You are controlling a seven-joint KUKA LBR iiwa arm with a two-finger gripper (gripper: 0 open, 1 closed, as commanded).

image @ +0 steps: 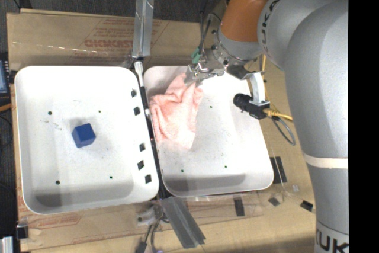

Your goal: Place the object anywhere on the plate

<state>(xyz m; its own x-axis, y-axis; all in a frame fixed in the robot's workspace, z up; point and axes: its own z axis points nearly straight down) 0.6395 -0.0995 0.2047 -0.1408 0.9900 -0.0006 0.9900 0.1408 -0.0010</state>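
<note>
Seen from above at a slant, the bench carries two shallow white bins side by side: the left bin (35, 127) and the right bin (237, 151). There is one small blue cube (83, 134), lying alone on the floor of the left bin, a little left of that bin's middle and well apart from everything else. There is one pink cloth (174, 112), crumpled, in the right bin. One grey arm (314, 68) with an orange band (251, 6) above the wrist reaches in from the right, and it ends in one gripper (198, 72).

The cloth's long axis runs from the upper right, where it narrows to a gathered point beneath the gripper, down toward the lower left, where it spreads wide against the bin's left wall. Its upper end looks drawn upward, its lower part resting on the bin floor.

The gripper sits over the far left part of the right bin, close to its back rim. The cloth's narrow top meets the fingers directly, and the fabric hangs down and leftward from that spot. The fingers appear clenched on that top edge of the cloth, with the bulk of the fabric below them and to their left.
</note>
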